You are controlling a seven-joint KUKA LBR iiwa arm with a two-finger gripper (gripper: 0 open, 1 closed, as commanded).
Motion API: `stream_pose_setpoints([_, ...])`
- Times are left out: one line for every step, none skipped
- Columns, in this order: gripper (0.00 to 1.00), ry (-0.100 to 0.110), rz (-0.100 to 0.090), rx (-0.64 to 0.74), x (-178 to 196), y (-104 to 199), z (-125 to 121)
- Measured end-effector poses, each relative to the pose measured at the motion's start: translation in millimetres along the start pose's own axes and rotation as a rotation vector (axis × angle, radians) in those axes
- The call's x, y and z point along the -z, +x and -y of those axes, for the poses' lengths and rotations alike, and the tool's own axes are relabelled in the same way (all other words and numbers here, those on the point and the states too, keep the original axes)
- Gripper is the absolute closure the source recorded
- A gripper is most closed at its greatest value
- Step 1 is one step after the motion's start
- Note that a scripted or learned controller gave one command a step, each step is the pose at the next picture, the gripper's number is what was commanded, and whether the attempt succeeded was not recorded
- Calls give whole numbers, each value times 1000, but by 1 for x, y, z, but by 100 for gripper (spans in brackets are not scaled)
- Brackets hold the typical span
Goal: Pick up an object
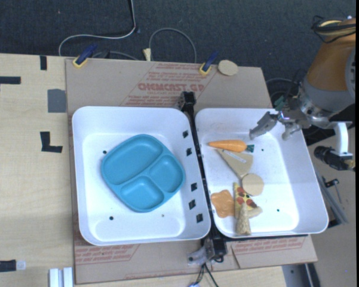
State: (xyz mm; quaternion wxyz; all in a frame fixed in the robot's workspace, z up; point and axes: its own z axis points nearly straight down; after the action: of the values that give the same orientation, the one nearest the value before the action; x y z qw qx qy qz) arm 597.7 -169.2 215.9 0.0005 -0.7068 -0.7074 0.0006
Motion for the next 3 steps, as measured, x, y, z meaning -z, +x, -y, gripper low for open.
stream_pose_setpoints([0,-6,2,4,-137,34,-49])
stream_pose_setpoints([0,-9,2,1,-128,22,-20])
stream_pose_setpoints([0,-11,5,0,-128,33,5])
